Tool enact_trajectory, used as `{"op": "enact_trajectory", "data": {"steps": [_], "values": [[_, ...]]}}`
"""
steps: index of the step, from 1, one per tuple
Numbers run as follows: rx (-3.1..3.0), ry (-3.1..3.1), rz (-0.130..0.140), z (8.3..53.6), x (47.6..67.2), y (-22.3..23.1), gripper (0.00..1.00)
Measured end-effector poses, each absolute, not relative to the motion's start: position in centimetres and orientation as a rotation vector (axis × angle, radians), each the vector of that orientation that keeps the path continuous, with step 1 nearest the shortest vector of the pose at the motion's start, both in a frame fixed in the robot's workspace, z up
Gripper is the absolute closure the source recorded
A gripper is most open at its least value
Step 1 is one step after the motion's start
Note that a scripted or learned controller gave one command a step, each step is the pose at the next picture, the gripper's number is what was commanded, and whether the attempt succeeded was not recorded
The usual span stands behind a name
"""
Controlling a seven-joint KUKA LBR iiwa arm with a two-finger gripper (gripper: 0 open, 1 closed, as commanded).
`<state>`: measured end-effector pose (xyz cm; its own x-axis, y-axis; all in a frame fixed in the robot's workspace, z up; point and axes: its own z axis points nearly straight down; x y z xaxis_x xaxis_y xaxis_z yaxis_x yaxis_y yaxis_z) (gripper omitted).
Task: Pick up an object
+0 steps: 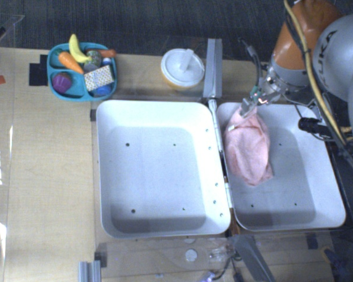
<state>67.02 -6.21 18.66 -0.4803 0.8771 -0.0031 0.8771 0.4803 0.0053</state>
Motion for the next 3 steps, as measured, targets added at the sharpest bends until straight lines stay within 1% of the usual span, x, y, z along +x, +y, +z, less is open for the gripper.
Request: {"op": "enact_trajectory", "data": {"steps": [1,2,3], "values": [[1.341,2.836,0.004,18.6,67.0,-2.9,1.00],[1.173,2.909,0.004,18.6,65.0,2.0,1.00],[1.170,2.905,0.009,19.7,65.2,2.1,1.00]]}}
